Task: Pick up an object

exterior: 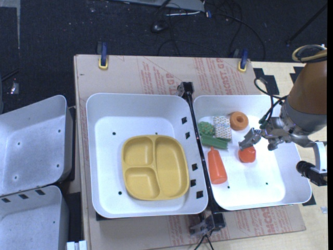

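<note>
My gripper hangs over the right bin, with its fingers spread and nothing between them. A small red object lies on the bin floor just below the left finger; whether they touch I cannot tell. An orange ring sits behind it. Against the bin's left wall lie a white patterned block, a green piece and a long orange carrot-like object.
The left bin holds a yellow divided plate. A black divider rail runs between the bins. White bin lids lie off the bench to the left. The arm's grey and orange body covers the right bin's far right corner.
</note>
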### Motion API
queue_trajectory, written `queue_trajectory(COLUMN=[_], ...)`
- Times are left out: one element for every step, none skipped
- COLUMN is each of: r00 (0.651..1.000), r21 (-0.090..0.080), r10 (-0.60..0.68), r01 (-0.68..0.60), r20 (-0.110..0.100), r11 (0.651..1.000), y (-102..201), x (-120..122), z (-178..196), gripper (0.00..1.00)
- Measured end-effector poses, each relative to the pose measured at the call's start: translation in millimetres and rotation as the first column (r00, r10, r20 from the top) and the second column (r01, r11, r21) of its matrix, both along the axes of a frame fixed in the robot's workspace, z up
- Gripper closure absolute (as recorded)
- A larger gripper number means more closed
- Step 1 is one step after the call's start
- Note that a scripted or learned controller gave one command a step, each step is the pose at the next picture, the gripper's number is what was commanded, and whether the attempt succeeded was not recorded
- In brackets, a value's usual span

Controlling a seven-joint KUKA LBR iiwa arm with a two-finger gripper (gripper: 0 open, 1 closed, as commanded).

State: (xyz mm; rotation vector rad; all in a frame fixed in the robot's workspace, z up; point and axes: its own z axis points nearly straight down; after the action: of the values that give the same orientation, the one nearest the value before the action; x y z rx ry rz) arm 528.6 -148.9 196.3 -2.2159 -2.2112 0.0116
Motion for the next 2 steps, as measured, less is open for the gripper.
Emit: queue_trajectory(r00=[1.000,1.000], r21=[-0.002,-0.001], r10=[0.003,0.002], r01=[-0.003,-0.002], r20=[0.012,0.007], r11=[1.000,1.000], y=[0.3,8.1], x=[3.0,2.6], z=[6.2,-55.5], gripper=[0.00,0.00])
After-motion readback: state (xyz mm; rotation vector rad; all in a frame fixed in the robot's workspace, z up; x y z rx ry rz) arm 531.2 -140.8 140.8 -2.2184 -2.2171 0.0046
